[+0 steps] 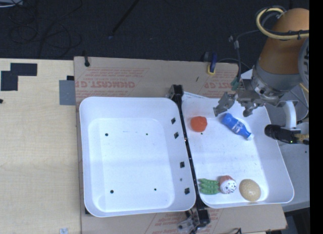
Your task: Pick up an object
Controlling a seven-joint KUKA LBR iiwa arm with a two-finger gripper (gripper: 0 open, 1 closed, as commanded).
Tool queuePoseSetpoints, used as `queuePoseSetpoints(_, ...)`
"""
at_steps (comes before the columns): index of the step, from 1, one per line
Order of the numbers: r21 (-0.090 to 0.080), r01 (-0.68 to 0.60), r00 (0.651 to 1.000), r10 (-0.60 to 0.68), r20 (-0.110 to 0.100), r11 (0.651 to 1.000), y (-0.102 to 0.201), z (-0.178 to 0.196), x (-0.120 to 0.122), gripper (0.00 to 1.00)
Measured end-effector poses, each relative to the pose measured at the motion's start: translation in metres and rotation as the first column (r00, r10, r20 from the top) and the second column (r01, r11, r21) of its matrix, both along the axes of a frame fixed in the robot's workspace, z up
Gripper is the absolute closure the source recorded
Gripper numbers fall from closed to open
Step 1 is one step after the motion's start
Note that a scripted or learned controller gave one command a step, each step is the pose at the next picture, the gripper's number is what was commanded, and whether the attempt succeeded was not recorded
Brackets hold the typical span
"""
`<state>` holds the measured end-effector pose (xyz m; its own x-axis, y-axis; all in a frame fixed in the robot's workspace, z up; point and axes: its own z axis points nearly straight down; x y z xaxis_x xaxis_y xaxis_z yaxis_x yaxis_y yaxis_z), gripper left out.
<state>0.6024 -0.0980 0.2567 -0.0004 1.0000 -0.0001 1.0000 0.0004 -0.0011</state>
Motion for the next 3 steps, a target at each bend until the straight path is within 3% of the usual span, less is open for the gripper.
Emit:
queuePoseSetpoints(1, 0.003, 0.002, 1.0, -0.002, -0.012, 1.0, 0.007, -0.099, -0.057, 0.0)
queuePoseSetpoints(2, 0.001, 0.004, 1.0, -0.004, -0.003, 1.0, -0.066, -0.173, -0.056, 0.0)
queuePoseSetpoints(3, 0.002, 0.008, 1.0, -0.008, -0.004, 1.0, -0.065, -0.159, -0.056, 1.0)
